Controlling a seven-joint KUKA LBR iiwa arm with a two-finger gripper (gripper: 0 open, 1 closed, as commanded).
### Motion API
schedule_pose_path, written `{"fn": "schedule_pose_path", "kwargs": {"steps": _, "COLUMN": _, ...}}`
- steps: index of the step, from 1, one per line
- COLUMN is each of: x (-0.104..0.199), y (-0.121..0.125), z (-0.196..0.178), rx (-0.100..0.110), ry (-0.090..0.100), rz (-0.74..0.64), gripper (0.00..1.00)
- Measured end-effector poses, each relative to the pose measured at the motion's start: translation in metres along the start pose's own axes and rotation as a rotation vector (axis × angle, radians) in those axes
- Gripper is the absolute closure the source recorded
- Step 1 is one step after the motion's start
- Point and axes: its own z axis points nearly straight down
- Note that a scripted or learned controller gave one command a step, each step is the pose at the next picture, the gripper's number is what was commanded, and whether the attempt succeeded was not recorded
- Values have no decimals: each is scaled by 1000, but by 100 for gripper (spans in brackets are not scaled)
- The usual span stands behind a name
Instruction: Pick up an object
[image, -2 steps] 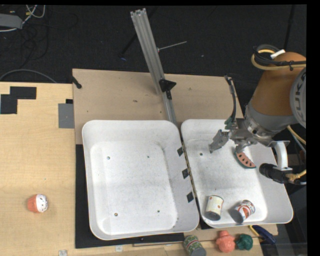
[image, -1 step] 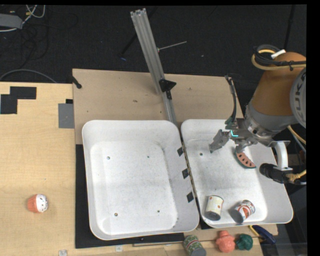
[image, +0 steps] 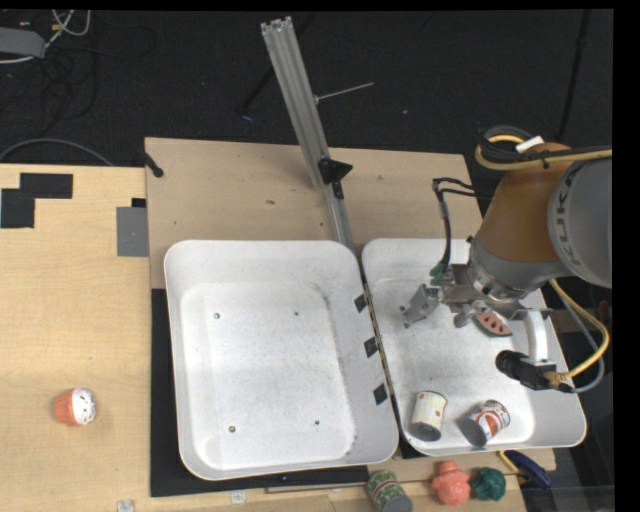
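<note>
the metal hand (image: 432, 298) hangs over the smooth white right bin (image: 400, 262), its grip impossible to judge from here. a cream cylindrical cup (image: 429, 414) and a red-and-white can (image: 487, 419) lie on their sides near the bin's front edge.

We see the grey arm (image: 540, 225) covering part of the right white bin (image: 400, 270), and a dark green cylindrical object (image: 384, 492) cut off at the near edge.
</note>
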Motion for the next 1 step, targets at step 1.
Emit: {"fn": "schedule_pose_path", "kwargs": {"steps": 1, "x": 0, "y": -1, "z": 44, "rx": -2, "ry": 0, "rz": 0, "gripper": 0}}
